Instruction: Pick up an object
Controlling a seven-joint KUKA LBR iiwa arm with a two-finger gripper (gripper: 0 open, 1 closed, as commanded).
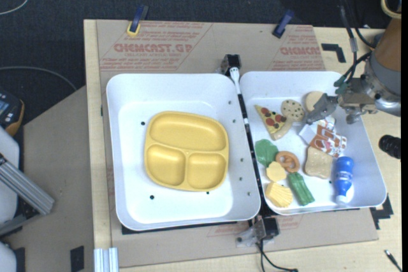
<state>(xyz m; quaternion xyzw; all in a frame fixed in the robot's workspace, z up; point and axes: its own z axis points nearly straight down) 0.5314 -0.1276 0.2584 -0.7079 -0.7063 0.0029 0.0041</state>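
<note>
My gripper [335, 113] hangs over the upper right part of the right bin [373, 162], its two grey fingers spread apart, open, with nothing between them. Just below it lies a red and white packet [329, 137]. A round tan bun [312, 99] sits by the left finger. Further left are a cookie [292, 109] and a pizza slice [273, 121]. Lower in the bin lie a bread slice [317, 163], a blue bottle [343, 177], a pretzel [289, 160], a green pepper [266, 151], a green pickle [301, 189] and two yellow pieces [278, 183].
The left bin [124, 137] holds a yellow divided plate [186, 150]. A black clip [231, 64] sits at the top of the seam between the bins. Cables [347, 16] run down toward the arm at the upper right.
</note>
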